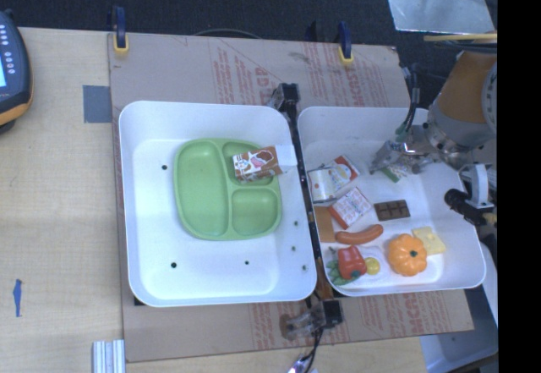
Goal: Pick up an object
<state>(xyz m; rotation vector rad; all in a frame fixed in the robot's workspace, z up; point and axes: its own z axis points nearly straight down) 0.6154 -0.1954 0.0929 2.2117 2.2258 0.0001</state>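
The gripper (391, 161) hovers low over the right bin (456, 282), fingers seemingly spread with nothing between them, while the chocolate bar (392, 211) lies just below it toward the camera, long axis running left-right.

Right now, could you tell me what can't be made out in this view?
- Gripper: small and blurred over the right bin, so finger state is unreadable.
- Arm: cut off by the right edge.
- Carton on the green tray: print too small to read.
- Packets: overlap each other; labels illegible.
- Yellow device: cropped by the left edge.
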